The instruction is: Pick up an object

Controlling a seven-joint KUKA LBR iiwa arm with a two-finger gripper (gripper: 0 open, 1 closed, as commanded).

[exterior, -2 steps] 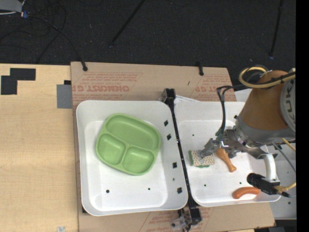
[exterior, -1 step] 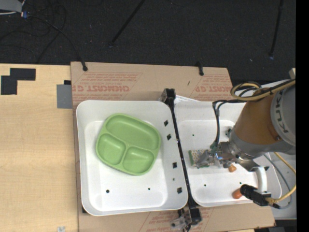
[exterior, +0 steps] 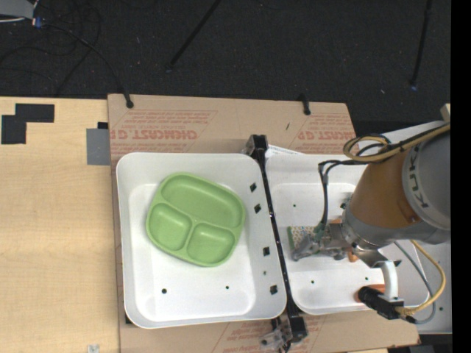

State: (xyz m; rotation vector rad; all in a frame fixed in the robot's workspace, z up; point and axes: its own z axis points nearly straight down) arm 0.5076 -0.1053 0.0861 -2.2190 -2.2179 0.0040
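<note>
A light green divided plate [exterior: 196, 218] lies flat in the left white bin [exterior: 140, 285]. In the right bin [exterior: 316, 300], a small pale speckled object [exterior: 299, 234] sits near the divider. My gripper [exterior: 307, 250] is down in the right bin, just below and beside that speckled object, close to it or touching it. The grey arm with its orange band [exterior: 383, 197] covers much of the right bin. A small orange-red thing [exterior: 367, 294] shows by the bin's lower right wall, partly hidden by the wrist.
A black divider rail [exterior: 269, 226] runs between the two bins. Both bins rest on a cardboard sheet [exterior: 221, 127] on the wooden bench [exterior: 51, 234]. Cables loop over the arm.
</note>
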